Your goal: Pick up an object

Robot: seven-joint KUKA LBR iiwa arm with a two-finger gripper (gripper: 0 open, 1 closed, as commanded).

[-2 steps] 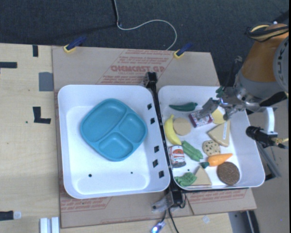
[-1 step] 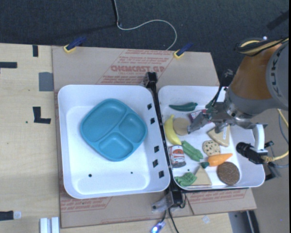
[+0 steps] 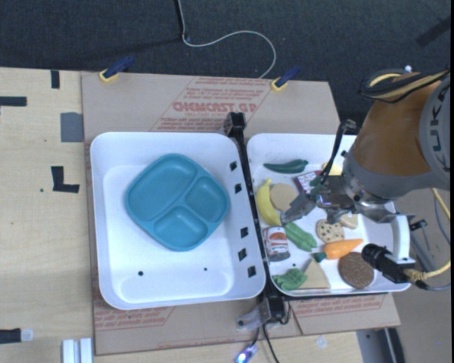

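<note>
Bench top: cardboard sheet (image 3: 212, 100) under both bins, held by two yellow-and-blue clips at its far edge; dark carpet beyond it, with a thin white cable (image 3: 227, 40) looping across.
Left bin (image 3: 106, 203): white, shallow, touching the right bin (image 3: 318, 144) along a black seam; it holds a blue divided plate (image 3: 178, 200), lying flat.
Right bin contents: a crowd of toy food, namely a green pepper (image 3: 286, 165) at the far side, a yellow banana (image 3: 266, 202) against the seam, a small can (image 3: 277, 243), green pieces, a cookie (image 3: 328, 231), an orange carrot (image 3: 342, 249) and a brown round patty (image 3: 356, 270) at the near right.
Arm: grey with an orange band, entering over the right bin.
Gripper (image 3: 301, 206): low among the food, just right of the banana, above the can; its fingers look parted, nothing seen between them.
</note>
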